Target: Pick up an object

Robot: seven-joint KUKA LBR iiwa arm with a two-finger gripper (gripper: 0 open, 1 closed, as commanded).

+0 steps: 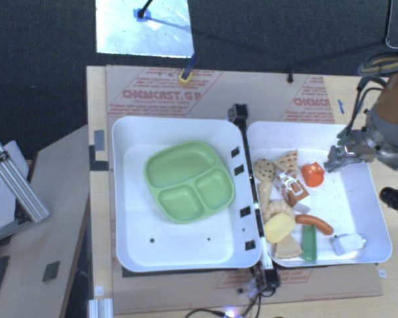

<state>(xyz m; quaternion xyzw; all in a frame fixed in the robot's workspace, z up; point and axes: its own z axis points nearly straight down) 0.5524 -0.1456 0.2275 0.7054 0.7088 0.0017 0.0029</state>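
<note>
Toy food lies in the right bin (361, 197): a red tomato-like piece (312, 174), a small packet (293, 187), a cookie (265, 169), a cracker wedge (288, 160), a yellow potato-like piece (279, 228), a hot dog (314, 224), a green stick (308, 243) and a white piece (347, 243). My gripper (336, 159) hangs over the bin's upper right part, just right of and slightly above the red piece. Nothing shows between its fingers.
The left bin (136, 230) holds a green divided plate (188, 180). A black divider with clips (247, 177) runs between the bins. Cardboard (159, 93) lies under both bins, and a shiny sheet (144, 18) lies beyond the bench.
</note>
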